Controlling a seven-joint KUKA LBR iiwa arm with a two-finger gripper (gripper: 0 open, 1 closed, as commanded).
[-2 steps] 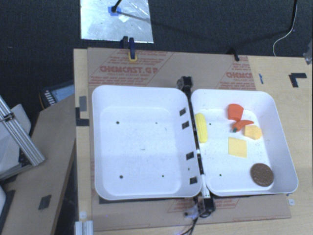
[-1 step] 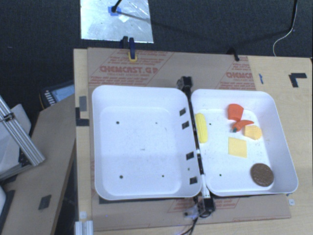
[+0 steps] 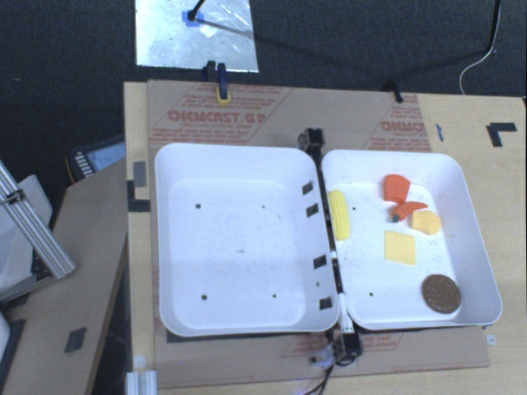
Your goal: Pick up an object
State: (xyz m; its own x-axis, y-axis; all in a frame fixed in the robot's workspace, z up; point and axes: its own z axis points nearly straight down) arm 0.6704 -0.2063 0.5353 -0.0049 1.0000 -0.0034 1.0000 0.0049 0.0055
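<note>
Five small items beside a corn cob, right bin

The yellow plastic corn cob (image 3: 338,214) lies lengthwise in the shallow white right bin (image 3: 476,245), against the wall shared with the white left bin (image 3: 239,237); black clips (image 3: 313,211) line that wall just left of the cob. Right of the cob and further back: an orange chunk (image 3: 396,187), a small orange carrot-like piece (image 3: 408,210) and a yellow-orange wedge (image 3: 426,221), clustered. Right and nearer: a pale yellow flat square (image 3: 401,248). Far right, nearest: a brown round disc (image 3: 441,293), apart. Whether the gripper is released or clenched cannot be told.
</note>
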